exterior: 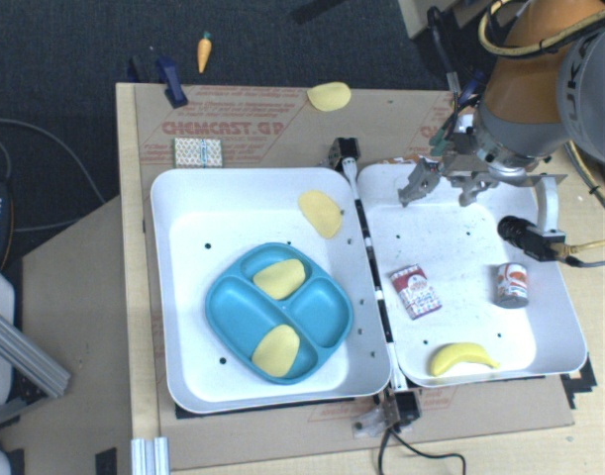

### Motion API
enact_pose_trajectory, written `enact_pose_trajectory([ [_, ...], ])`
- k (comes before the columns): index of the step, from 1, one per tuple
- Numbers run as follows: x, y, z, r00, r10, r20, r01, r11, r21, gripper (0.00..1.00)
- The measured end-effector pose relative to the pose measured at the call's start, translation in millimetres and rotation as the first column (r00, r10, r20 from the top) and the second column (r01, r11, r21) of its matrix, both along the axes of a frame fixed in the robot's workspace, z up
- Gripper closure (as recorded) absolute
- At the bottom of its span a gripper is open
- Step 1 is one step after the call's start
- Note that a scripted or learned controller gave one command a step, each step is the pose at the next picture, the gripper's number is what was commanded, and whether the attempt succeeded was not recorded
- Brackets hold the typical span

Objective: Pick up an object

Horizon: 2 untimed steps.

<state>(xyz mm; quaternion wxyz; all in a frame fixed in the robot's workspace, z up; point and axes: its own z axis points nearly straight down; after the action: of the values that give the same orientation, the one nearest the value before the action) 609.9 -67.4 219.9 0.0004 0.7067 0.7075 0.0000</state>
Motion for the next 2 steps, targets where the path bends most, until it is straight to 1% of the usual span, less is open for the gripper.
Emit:
enact_pose_trajectory([
  [1, -33.9, -4.1, -35.9, 1.0, -0.001, -0.003, 0.001, 1.0, 0.001, 0.0],
  [2, -50.6, 4.6, -35.4, 1.0, -0.002, -0.003, 0.002, 1.0, 0.002, 0.0],
])
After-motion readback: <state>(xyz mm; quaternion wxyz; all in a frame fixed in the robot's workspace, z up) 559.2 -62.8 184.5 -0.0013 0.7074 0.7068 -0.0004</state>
